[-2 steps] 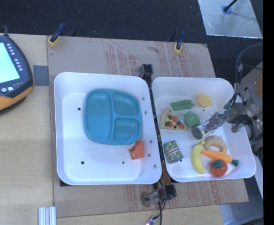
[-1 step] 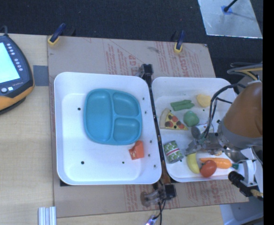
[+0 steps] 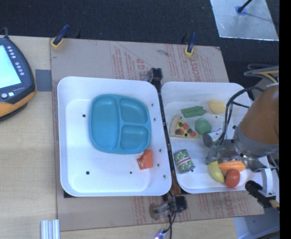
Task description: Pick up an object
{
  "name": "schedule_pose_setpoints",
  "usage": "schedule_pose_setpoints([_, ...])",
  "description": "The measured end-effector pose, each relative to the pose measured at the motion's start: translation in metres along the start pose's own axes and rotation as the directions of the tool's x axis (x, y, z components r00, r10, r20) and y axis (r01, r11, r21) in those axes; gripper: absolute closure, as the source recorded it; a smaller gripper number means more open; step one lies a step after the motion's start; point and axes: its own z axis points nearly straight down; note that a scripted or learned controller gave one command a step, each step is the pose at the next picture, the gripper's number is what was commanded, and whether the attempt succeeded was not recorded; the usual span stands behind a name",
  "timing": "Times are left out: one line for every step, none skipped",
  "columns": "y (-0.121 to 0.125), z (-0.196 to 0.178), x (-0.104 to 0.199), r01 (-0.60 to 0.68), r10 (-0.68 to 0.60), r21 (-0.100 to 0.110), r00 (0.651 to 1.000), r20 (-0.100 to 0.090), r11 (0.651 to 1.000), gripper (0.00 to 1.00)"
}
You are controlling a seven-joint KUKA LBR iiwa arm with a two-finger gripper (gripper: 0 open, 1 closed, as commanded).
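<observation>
In the right bin (image 3: 185, 89), my gripper (image 3: 210, 150) hangs low near the front right, open, with nothing between its fingers. One fingertip (image 3: 208, 140) is just below a green round vegetable (image 3: 203, 125). The other sits over the top end of a yellow banana (image 3: 216, 172). An orange carrot (image 3: 232, 166) and a red tomato (image 3: 232, 179) lie right beside the gripper, partly under the arm. Further off in the same bin are a pizza slice (image 3: 182, 128), a green pepper (image 3: 192, 111), a yellow lemon (image 3: 216, 106) and a small green can (image 3: 183, 161).
The left bin (image 3: 71, 133) holds a blue divided plate (image 3: 119, 123) and a small orange-red block (image 3: 145, 160) near its front right. A tablet in an orange case (image 3: 3, 78) lies on the bench at far left. Clamps (image 3: 60, 36) hold the cardboard underlay at the back.
</observation>
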Motion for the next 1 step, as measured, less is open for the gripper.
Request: schedule_pose_setpoints([0.0015, -0.0908, 0.0623, -0.003, 0.003, -0.003, 1.0, -0.001, 1.0, 1.0])
